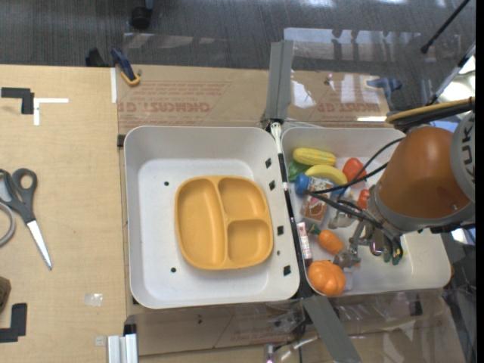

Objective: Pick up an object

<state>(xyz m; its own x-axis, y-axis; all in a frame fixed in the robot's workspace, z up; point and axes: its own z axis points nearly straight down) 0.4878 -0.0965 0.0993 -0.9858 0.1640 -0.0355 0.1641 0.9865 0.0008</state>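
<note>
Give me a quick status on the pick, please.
Gripper low in right bin, among the toy food. Nothing seen held. Orange pumpkin beside it. Yellow divided plate untouched in left bin.

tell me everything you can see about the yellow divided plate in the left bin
The yellow divided plate looks like smooth matte plastic, a rounded rectangle with a raised rim and three compartments: one long one on the left, two smaller on the right. It lies flat, right side up, slightly rotated, near the middle of the left white bin, touching only the floor.
</note>
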